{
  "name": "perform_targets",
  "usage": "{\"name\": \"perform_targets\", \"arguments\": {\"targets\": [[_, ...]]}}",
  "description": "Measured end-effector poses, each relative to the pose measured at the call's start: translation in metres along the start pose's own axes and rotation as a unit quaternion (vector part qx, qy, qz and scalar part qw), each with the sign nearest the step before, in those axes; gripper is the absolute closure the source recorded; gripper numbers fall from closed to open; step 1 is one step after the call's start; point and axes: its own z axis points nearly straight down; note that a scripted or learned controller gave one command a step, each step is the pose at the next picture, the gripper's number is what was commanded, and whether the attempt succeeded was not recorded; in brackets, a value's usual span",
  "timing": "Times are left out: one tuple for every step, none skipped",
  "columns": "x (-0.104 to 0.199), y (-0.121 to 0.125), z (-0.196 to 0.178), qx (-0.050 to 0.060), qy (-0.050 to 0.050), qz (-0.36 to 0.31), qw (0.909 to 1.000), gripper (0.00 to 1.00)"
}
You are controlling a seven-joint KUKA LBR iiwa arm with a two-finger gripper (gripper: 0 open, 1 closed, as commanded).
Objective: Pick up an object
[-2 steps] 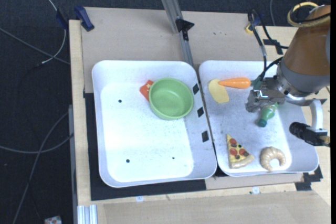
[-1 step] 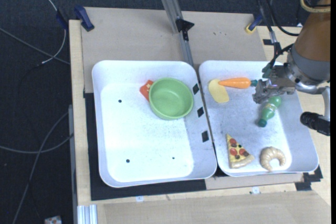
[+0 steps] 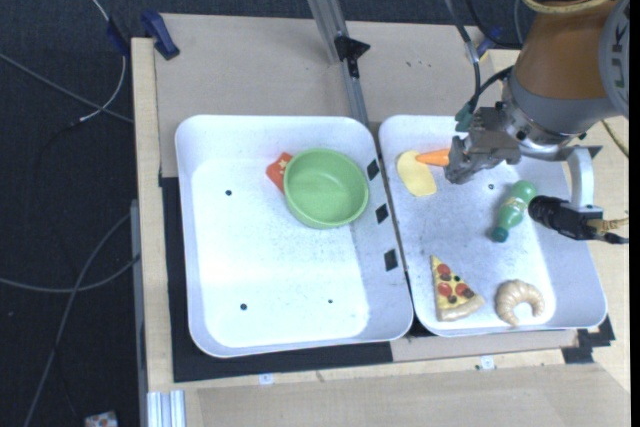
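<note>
My gripper (image 3: pixel 462 165) hangs over the back of the right bin (image 3: pixel 560 315), just right of a yellow piece (image 3: pixel 417 175) and an orange carrot (image 3: pixel 434 157). Its dark fingers point down and left, close to the carrot's right end. A green bottle (image 3: pixel 510 211) lies to the gripper's right. Near the bin's front edge lie a pizza slice (image 3: pixel 453 288) and a croissant (image 3: pixel 522 301). In the left bin (image 3: pixel 250 295) a green bowl (image 3: pixel 325 187) sits on top of a red piece (image 3: pixel 278 171), which peeks out at its left.
A slanted metal rod (image 3: pixel 325 5) crosses the bench behind the bins, ending near the gap between them. A black cable connector (image 3: pixel 560 215) hangs off the arm over the right bin's right side. The left bin's front half is bare white floor.
</note>
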Motion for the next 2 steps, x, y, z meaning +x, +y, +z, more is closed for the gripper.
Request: {"name": "perform_targets", "arguments": {"targets": [[0.050, 0.027, 0.014, 0.001, -0.001, 0.001, 1.0000, 1.00], [0.095, 0.062, 0.027, 0.001, -0.001, 0.001, 1.0000, 1.00]]}}
